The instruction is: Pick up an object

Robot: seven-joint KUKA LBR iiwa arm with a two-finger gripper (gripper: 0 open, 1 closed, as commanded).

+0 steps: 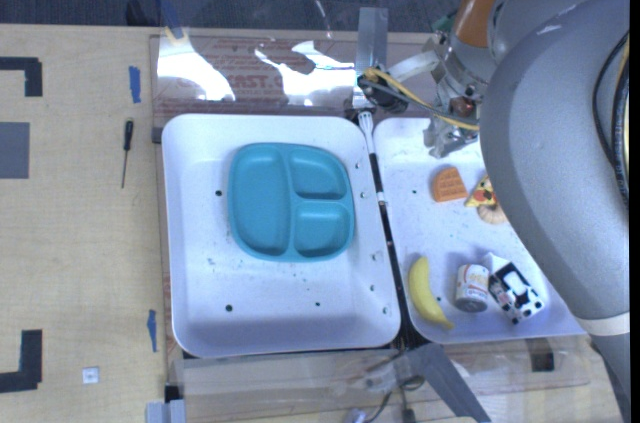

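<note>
The right bin holds several small items. An orange toast-shaped piece lies near its middle, with a yellow and red item just right of it. A yellow banana rests at the front, next to a small can and a black and white toy. My gripper hangs over the back of the right bin, above and slightly left of the orange piece. Nothing shows between its fingers. The big grey arm hides the right side of that bin.
The left bin holds a blue divided plate. A clear plastic sheet lies behind the bins. A screwdriver and black tape marks lie on the wooden bench at the left. Yellow cables loop above the wrist.
</note>
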